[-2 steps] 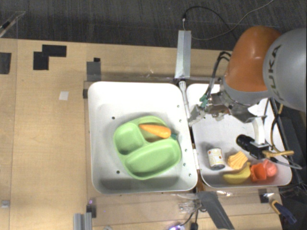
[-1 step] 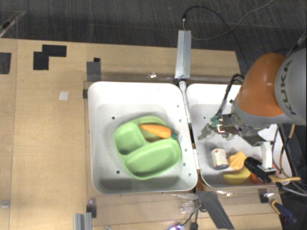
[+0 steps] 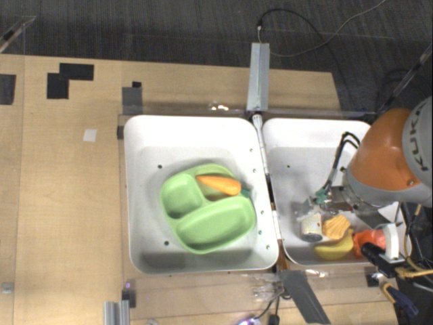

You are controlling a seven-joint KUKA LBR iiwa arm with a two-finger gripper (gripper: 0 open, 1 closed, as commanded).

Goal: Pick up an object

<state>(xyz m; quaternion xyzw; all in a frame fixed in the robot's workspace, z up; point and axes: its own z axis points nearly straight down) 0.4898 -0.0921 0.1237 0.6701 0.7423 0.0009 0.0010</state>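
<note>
Camera view is looking down on a wooden table (image 3: 61,202) with two white bins side by side. Sitting in the left bin (image 3: 145,147), near the middle of the frame, is a green plate (image 3: 210,215) with sections, and an orange carrot (image 3: 218,183) is lying across its top part. The grey arm (image 3: 389,158) with its orange band is reaching in from the right edge and covering much of the right bin (image 3: 298,147). The jaws (image 3: 323,198) are hanging low in the lower right of the frame, and it is too hard to tell if they are spread or pinching. Just under them, small things are crowding together: a little white and grey cup-like thing (image 3: 310,225), a ridged orange piece (image 3: 336,225), a yellow banana (image 3: 333,250) and a red thing (image 3: 371,238) partly hidden by the arm's parts.
</note>
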